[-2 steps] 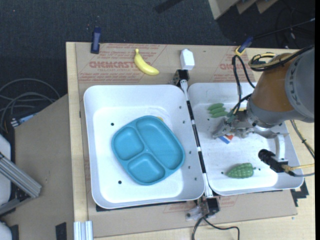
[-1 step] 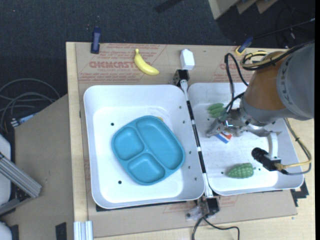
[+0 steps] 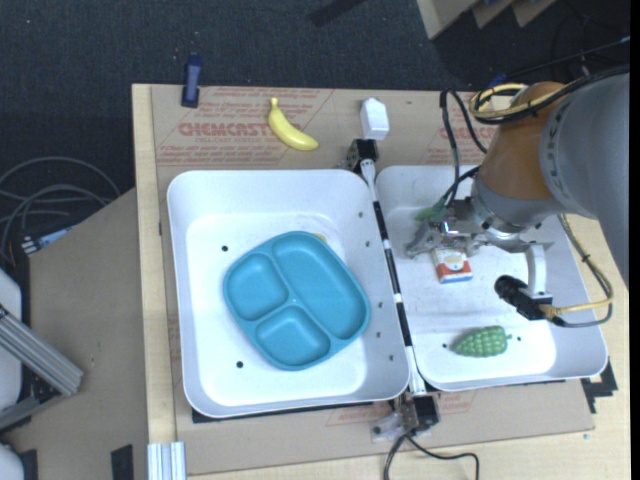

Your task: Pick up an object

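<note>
My gripper (image 3: 437,236) hangs low over the back left part of the right bin (image 3: 560,363), under the grey and orange wrist. A small red, white and blue box (image 3: 455,269) lies just in front of it, close below its tip. Whether they touch I cannot tell. A bit of green (image 3: 433,212) shows beside the gripper's far side. A green bumpy fruit (image 3: 480,342) rests near the bin's front wall, well apart from the gripper.
The left bin (image 3: 200,208) holds a blue divided plate (image 3: 295,298). A yellow banana (image 3: 290,128), a white block (image 3: 375,117) and a small blue item (image 3: 192,79) lie on the bench behind the bins. A black plug on a cable (image 3: 520,296) hangs over the right bin.
</note>
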Controlling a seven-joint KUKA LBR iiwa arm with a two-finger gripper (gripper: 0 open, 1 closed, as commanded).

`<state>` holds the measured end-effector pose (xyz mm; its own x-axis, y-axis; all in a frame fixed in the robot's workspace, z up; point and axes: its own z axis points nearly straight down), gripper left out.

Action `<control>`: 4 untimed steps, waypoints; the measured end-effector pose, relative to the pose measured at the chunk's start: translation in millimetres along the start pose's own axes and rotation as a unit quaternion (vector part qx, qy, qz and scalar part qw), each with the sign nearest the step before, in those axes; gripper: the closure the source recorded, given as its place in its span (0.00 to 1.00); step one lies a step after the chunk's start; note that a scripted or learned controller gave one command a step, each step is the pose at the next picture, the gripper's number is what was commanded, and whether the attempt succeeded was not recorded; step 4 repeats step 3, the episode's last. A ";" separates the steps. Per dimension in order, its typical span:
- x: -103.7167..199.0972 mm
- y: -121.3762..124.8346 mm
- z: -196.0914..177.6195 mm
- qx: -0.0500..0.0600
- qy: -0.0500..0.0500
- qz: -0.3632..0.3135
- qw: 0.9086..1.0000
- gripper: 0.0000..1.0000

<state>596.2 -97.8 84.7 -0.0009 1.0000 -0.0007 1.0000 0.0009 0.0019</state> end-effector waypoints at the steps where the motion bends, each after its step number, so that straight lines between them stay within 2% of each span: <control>1: -2.4 -18.0 0.2 0.002 0.001 0.001 1.000 0.00; 2: -2.2 -17.6 -9.7 0.002 0.001 0.001 1.000 1.00; 3: 64.4 -4.8 -101.0 0.000 0.001 -0.001 1.000 1.00; 4: 64.4 -4.8 -101.0 0.000 0.001 -0.001 1.000 1.00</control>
